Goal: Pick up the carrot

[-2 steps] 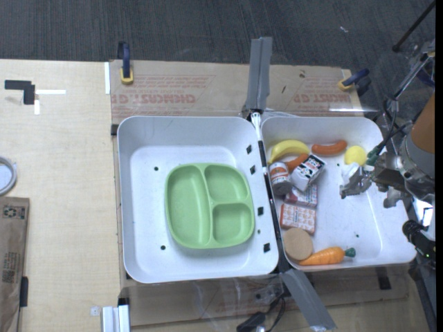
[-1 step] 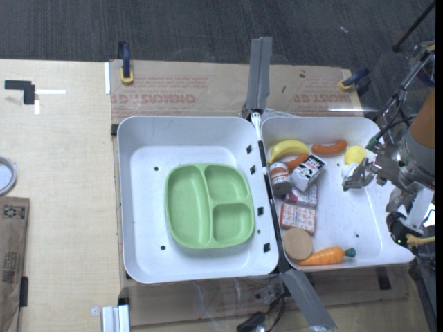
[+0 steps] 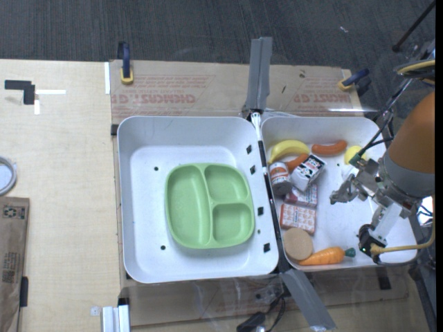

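Note:
The orange carrot (image 3: 322,256) lies on its side at the front of the right bin (image 3: 332,220), its tip pointing left toward a round tan disc (image 3: 299,243). My gripper (image 3: 344,194) hangs over the middle-right of that bin, behind and slightly right of the carrot and well apart from it. Nothing is visibly held in it. The grey arm with its orange band enters from the right edge.
Behind the carrot the right bin holds a banana (image 3: 289,149), a sausage (image 3: 329,146), a small can (image 3: 279,177), a white box (image 3: 308,171) and a red-and-white packet (image 3: 299,216). A green divided plate (image 3: 210,205) sits in the left bin (image 3: 138,185).

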